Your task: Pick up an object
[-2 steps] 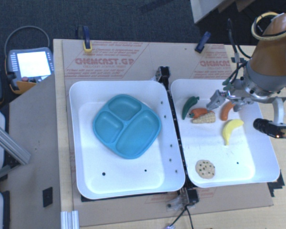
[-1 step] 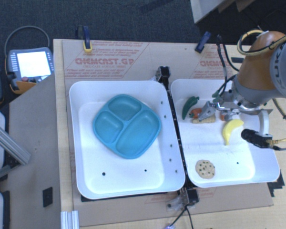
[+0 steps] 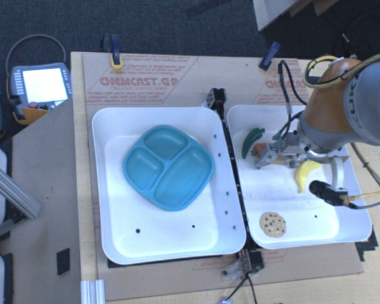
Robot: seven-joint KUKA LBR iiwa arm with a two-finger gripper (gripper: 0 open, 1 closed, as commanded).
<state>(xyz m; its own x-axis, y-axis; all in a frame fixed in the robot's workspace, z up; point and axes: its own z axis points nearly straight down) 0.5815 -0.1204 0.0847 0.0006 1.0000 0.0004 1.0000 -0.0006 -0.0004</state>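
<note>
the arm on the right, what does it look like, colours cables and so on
The arm is thick and rounded, with a grey shell and a glossy orange band above the wrist. Below that sits a grey metal gripper with thin fingers. Black cables loop around the orange section, along with a yellow one, and a black cylindrical part with a yellow lead sticks out near the wrist.

**Surroundings of the bench**

Bench top (image 3: 177, 75): pale board, printed in red. Dark carpet (image 3: 145, 11) is seen beyond it. A lit handheld screen (image 3: 43, 85) is placed left of the bench; pale furniture (image 3: 285, 2) stands beyond its far right corner.
</note>
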